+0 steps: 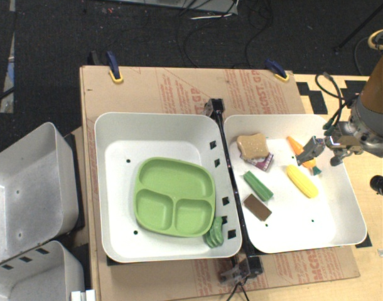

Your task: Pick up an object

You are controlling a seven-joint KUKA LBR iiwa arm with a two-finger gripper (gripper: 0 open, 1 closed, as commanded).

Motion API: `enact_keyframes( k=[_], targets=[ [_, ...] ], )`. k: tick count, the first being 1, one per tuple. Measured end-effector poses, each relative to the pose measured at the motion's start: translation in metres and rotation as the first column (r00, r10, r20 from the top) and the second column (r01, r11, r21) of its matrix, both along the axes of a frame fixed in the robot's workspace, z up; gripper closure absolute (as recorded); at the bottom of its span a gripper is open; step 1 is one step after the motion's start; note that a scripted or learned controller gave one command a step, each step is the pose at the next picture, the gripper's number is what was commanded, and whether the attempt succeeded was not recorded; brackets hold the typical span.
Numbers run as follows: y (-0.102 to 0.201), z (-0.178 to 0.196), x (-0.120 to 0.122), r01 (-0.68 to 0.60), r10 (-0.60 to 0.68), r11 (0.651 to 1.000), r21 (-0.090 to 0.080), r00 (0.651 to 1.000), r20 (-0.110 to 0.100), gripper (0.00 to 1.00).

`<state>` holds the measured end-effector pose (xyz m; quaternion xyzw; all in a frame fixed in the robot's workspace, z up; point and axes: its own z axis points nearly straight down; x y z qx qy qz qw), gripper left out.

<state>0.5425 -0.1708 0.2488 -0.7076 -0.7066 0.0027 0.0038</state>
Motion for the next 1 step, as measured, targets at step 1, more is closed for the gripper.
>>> enact_keyframes(
  k=[1],
  targets=[
    [0.0004, 0.0046, 0.0021, -0.003, 0.003, 1.000, -0.002, 1.000, 0.009, 0.00]
  ],
)
